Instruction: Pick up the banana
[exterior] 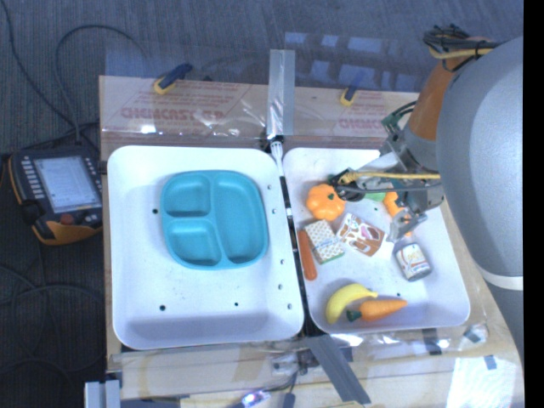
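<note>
While the grey arm point(497, 151) reaches in from the right edge of the view, its jaws point(406, 195) sit over the upper right part of the right bin point(459, 308), well apart from the banana point(342, 300). Jaw opening: cannot tell, the fingers are hidden in dark hardware and blur; nothing visibly held between them.

Banana lies near the front edge of the right bin, yellow, curved, flat on the bin floor. Touching it on its right: a carrot point(380, 308), orange with a green tip, lying across the banana's lower end.

Other stuff placed relative to the banana:
- small checkered box point(325, 240) just behind it, toward the bin's middle
- red-orange stick-shaped item point(307, 254) behind and to its left, along the bin's left wall
- flat packet with brown and white print point(362, 235) behind it, beside the checkered box
- small orange pumpkin-like toy point(325, 201) farther behind, close to the jaws
- small can or jar point(413, 260) behind and to its right, tilted
- another orange piece point(391, 202) far behind, partly hidden under the jaws, type unclear

Left bin point(136, 313) sits left of the banana across the divider, holding a blue three-compartment plate point(212, 219) at its middle. Both bins rest on the desk point(127, 104), which has a clear plastic sheet and yellow clamps point(172, 76) at its back edge. Teach pendant point(55, 189) on the floor, far left of the banana beyond the left bin.
</note>
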